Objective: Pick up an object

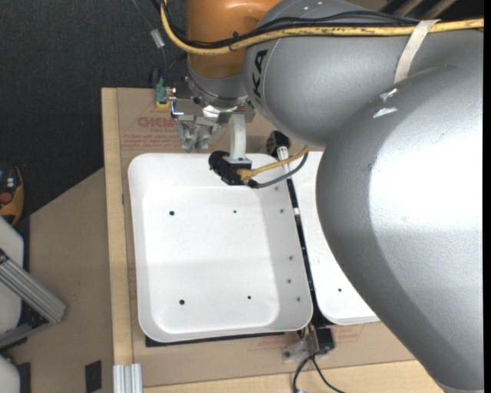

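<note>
- The left bin (138,230) is taken as the reference here: white, shallow, with a few small dark dots seen on its floor.
- The gripper (207,134) is seen just past the left bin's far rim, hung over the brown bench top (115,192).
- How far open the gripper is can't be told, tbh. It's all tangled metal and white bits from this angle, and nothing can be made out as being held.
- A small black thing (224,166) with a tan strand trailing off it is found right at the left bin's far rim, just beneath the gripper. Whether it's a loose object or the arm's own hardware can't be settled.
- The orange band (222,23) is seen beyond the left bin's far side, straight above the gripper.
- The grey arm (399,192) is spread to the right of the left bin, and most of the right bin (337,307) is covered by it.
- A yellow cable (345,31) is run along the top of the arm.
</note>
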Robot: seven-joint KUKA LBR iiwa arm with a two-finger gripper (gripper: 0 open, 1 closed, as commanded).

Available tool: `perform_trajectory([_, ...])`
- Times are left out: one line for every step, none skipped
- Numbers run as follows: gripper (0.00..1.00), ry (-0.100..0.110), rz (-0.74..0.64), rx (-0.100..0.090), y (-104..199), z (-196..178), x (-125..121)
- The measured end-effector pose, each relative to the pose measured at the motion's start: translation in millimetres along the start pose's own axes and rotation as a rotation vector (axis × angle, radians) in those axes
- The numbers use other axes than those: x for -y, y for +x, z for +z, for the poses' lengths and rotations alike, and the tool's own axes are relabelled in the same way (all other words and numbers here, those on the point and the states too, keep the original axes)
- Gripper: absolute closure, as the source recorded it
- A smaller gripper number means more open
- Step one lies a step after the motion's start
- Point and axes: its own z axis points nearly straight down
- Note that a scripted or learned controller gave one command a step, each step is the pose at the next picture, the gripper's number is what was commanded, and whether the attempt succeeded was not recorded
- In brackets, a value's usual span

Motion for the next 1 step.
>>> perform_trajectory([1.0, -0.01, 0.005, -0.002, -15.3, -45.1, 19.0])
